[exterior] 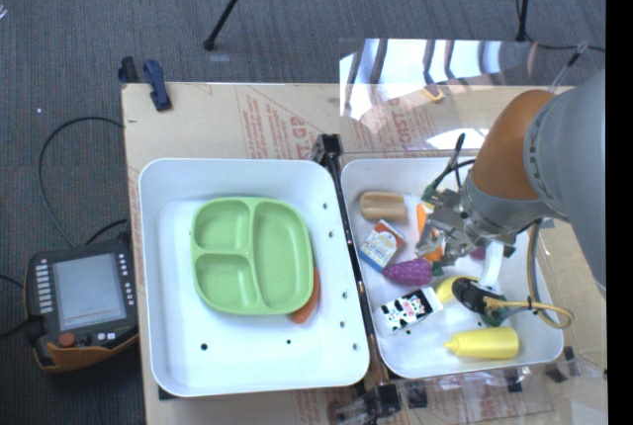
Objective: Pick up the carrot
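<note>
- Clutter is crowding the right bin: bread roll, grapes, milk carton, mustard bottle.
- Carrot, small and orange, is lying beside the gripper; the jaw state is unclear.

Red print on the bench is unreadable.

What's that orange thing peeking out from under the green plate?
An orange object sticks out from beneath the lower right edge of the green divided plate in the left bin. A small sliver shows; the plate covers the rest, so its identity is unclear.
</note>
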Controlling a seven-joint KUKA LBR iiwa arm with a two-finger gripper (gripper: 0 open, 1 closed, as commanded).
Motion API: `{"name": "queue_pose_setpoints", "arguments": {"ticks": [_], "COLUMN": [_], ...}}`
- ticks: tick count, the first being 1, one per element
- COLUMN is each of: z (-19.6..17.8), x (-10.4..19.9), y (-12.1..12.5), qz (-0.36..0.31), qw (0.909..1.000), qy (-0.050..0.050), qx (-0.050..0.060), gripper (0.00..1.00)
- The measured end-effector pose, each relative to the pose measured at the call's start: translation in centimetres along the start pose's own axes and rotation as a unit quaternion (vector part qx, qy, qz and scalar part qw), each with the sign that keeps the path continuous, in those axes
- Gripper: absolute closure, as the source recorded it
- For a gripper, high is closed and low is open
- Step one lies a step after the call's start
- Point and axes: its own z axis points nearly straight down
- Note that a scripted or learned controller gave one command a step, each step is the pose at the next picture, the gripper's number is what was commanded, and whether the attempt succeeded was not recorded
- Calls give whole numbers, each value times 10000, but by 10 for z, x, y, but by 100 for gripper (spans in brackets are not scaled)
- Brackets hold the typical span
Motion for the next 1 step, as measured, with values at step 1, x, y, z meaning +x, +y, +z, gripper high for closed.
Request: {"name": "queue_pose_setpoints", "arguments": {"ticks": [1], "z": [-113], "x": [49], "y": [-59], "qz": [-19], "qw": [10000], "qy": [18], "qx": [-80], "gripper": [100]}}
